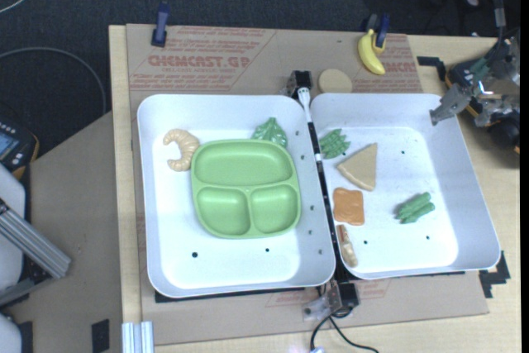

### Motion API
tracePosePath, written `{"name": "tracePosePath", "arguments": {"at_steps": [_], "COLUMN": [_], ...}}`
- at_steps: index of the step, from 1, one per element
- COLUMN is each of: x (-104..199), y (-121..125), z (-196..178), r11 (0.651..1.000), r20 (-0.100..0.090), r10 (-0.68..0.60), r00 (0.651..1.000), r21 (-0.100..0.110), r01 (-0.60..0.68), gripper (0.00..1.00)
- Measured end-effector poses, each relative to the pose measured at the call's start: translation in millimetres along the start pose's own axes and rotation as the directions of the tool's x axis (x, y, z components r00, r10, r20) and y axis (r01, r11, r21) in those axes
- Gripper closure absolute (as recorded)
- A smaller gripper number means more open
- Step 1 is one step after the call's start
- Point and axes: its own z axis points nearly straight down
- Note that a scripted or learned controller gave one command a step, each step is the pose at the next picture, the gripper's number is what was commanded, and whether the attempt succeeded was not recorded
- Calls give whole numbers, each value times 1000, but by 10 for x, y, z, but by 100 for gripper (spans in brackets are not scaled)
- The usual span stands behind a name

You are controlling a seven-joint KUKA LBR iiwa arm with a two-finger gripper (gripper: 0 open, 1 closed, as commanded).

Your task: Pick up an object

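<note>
Camera view: the gripper [450, 105] sits above the right bin's [463, 178] far right corner — finger state cannot be determined. Right bin contents: green beans [414, 207], sandwich wedge [359, 166], orange slab [349, 207], leafy sprig [333, 144]. Left bin [157, 202] — green divided plate [246, 187], croissant [181, 148].

A pale green divided plate [245, 186] is sitting in the white left bin [165, 260], alongside a tan croissant [181, 148] and a dark green leafy piece [271, 131]. The white right bin [463, 219] is showing two more dark green pieces [333, 143] [413, 207], a beige wedge [359, 166] and an orange square [349, 206]. A yellow banana [371, 53] is lying on the brown board [207, 62], which is carrying reddish lettering.
</note>
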Motion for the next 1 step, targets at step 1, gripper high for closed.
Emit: {"name": "tracePosePath", "arguments": {"at_steps": [1], "x": [285], "y": [-710], "z": [22], "r11": [1000], "r20": [-3], "r10": [1], "r00": [1000], "r21": [6], "r01": [-1], "gripper": [0]}}
